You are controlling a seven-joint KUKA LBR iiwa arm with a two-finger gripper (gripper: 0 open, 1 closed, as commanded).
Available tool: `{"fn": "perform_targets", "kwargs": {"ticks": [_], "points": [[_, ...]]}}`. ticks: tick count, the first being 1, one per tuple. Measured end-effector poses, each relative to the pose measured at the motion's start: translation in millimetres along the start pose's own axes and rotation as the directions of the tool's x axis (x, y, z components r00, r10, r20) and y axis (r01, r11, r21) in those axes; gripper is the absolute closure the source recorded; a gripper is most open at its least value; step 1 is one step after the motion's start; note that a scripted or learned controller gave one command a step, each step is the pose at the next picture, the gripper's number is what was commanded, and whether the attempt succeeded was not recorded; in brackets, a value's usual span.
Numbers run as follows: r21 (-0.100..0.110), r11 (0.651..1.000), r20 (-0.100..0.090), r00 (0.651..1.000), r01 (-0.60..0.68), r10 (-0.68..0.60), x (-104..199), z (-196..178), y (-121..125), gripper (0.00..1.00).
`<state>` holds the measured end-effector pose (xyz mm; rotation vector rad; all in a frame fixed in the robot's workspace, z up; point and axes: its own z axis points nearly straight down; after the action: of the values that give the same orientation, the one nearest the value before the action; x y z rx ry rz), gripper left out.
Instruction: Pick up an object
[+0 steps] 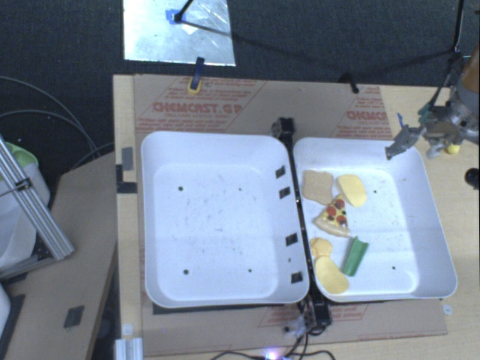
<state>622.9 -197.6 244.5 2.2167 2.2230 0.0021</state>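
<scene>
The right bin (420, 201) holds several toy foods on its left side: a tan bread slice (318, 187), a yellow oval piece (352, 190), a pizza slice (334, 219), a green stick (355, 255), and yellow chips (330, 274) near the front. My gripper (411, 138) hovers over the right bin's far right rim, well apart from the food. Its fingers look spread, and nothing is between them.
The left bin (217, 216) lies beside the right one, with a black divider with clips (294, 201) between them. Cardboard (225, 107) lies under both bins. A metal sheet (178, 21) sits at the far back, and an aluminium frame (30, 201) stands at the left.
</scene>
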Motion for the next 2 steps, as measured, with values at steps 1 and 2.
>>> {"fn": "perform_targets", "kwargs": {"ticks": [1,2], "points": [[0.006,1.0,-0.003,1.0,-0.001,0.001,33.5,166.8,-44.5,0.0],[0.01,1.0,-0.005,1.0,-0.003,0.003,71.5,160.6,-133.8,0.0]]}}
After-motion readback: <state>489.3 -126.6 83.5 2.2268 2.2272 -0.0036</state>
